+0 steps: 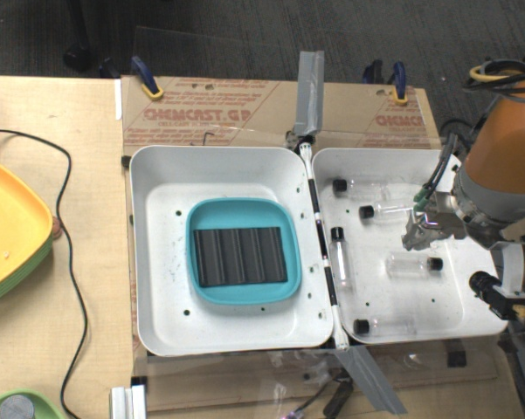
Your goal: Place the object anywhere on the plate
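Low over the right-hand shallow white bin, metal two-finger gripper; finger spread impossible to tell. Around it, clear plastic vials with black caps, none visibly held. Well to its left, teal rectangular plate with dark ribbed centre in the left-hand white bin.

Both bins are white: the left bin holds a teal plate with a dark grey ribbed centre, and the right bin carries clear vials with black caps. The tabletop is pale wood, with stacked yellow and green dishes at its left edge. Brown cardboard with red lettering lies along the bins' far edge, pinned by blue-and-yellow clamps, and the arm is grey with an orange band.
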Robot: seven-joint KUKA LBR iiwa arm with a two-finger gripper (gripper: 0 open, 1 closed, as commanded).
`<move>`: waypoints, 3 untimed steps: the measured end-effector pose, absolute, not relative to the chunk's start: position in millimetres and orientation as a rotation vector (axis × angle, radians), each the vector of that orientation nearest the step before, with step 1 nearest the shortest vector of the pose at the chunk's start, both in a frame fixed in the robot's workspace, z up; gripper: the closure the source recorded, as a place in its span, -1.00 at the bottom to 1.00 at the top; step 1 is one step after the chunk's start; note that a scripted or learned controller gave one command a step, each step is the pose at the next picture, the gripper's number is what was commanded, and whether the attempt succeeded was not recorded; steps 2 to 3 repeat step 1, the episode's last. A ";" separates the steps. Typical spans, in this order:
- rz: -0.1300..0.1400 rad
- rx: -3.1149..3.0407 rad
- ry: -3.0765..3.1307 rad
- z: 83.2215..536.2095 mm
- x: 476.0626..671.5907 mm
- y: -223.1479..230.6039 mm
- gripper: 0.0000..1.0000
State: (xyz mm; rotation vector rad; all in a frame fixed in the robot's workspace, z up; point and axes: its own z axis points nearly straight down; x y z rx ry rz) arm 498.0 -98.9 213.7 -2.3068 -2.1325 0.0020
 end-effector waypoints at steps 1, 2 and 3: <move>0.002 -2.307 -2.133 213.8 498.0 -99.0 -1.00; 0.002 -2.307 -2.133 213.8 498.0 -99.0 -1.00; 0.002 -2.307 -2.133 213.8 498.0 -99.0 -1.00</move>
